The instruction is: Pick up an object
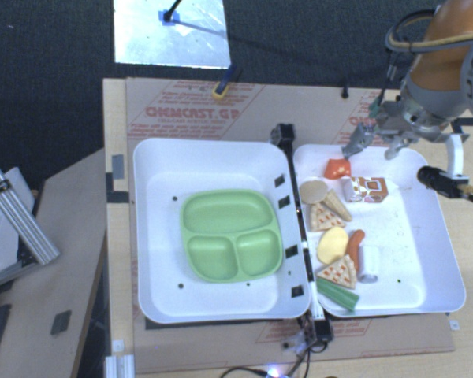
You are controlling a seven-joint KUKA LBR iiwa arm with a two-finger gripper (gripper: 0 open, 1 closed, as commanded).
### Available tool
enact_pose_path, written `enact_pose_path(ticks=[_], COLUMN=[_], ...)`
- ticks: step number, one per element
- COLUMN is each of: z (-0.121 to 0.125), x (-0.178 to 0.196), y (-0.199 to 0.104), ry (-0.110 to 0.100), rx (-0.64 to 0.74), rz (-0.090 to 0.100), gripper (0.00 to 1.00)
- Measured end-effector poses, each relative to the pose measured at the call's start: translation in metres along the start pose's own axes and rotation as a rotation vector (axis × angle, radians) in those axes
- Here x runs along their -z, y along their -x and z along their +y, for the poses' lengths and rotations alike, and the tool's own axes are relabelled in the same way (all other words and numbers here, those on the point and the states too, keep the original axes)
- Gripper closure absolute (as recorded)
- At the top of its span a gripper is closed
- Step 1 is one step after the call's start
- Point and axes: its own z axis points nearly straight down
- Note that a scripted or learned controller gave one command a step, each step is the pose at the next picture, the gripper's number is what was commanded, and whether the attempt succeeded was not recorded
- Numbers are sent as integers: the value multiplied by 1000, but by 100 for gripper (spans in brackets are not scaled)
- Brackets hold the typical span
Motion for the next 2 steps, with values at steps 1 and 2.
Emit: enact_pose_path(ticks=[1,2], z=[2,8], x=[8,-50], y=[0,6], ry=[12,8], rx=[2,0], rz=[-1,-1], gripper=[0,0])
